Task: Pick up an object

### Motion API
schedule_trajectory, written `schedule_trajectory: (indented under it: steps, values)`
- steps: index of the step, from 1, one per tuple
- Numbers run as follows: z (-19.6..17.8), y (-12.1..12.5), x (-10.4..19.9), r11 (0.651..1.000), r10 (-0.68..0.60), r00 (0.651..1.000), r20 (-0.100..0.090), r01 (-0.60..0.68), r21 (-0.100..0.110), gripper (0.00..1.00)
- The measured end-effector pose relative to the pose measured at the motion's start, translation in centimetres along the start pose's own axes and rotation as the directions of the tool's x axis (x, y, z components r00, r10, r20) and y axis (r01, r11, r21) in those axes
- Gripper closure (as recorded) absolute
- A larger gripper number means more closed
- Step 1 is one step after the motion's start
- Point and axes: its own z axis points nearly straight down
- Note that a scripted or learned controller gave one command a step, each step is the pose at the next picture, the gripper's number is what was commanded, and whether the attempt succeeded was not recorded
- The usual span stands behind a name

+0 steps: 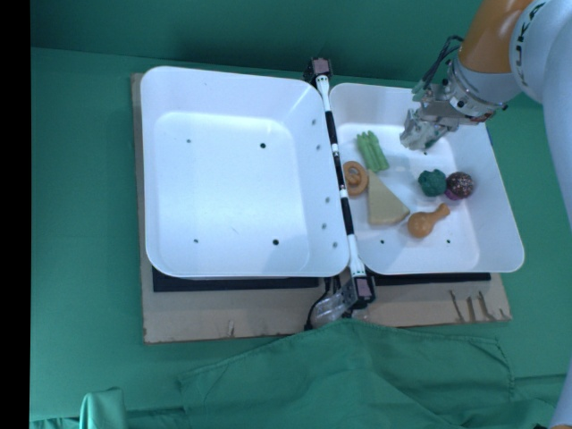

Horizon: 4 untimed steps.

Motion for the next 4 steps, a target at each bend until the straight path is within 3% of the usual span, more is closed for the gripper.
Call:
schedule_trajectory:
  steps: [1,2,3,4]
  values:
    - [3.0,-4.1,3.3,1.0,-0.002,1.0,-0.001,0.002,0.003,1.0]
    - [-0.3,1.7,1.4,1.0,-0.003,1.0,-0.001,0.003,0.005,1.0]
    - [-0.2,1.6,1.4,1.0,-0.002,1.0,-0.002,0.002,0.009,0.0]
    - [2.7,-2.0,3.9,1.0,-0.002,1.0,-0.002,0.002,-0.004,0.0]
